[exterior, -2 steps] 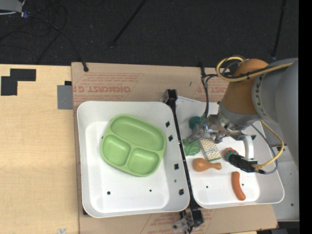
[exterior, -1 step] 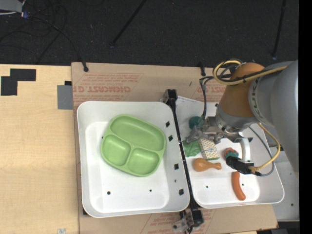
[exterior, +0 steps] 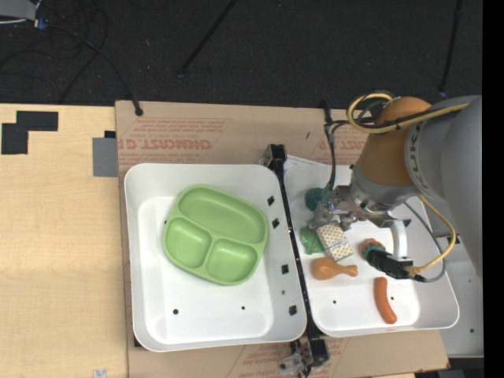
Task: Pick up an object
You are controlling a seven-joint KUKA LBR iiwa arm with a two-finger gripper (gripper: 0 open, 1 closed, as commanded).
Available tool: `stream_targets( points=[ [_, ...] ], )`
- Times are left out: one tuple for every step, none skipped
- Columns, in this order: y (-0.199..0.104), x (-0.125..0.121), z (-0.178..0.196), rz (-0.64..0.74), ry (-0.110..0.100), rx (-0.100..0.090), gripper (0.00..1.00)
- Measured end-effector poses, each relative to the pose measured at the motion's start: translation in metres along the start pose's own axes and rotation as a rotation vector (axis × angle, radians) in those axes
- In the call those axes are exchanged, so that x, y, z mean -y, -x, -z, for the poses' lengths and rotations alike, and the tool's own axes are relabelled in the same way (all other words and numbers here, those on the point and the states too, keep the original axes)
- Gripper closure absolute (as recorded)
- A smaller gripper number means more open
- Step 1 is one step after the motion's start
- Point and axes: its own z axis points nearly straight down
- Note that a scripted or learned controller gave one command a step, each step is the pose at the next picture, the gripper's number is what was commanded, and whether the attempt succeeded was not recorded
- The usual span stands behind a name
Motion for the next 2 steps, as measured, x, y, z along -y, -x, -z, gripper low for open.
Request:
stream_targets(
  points=[
    [-0.001,-0.007,0.045,0.006,0.0,0.002,1.0],
    [-0.005,0.0,0.102,0.006,0.001,0.001,1.0]
  ],
)
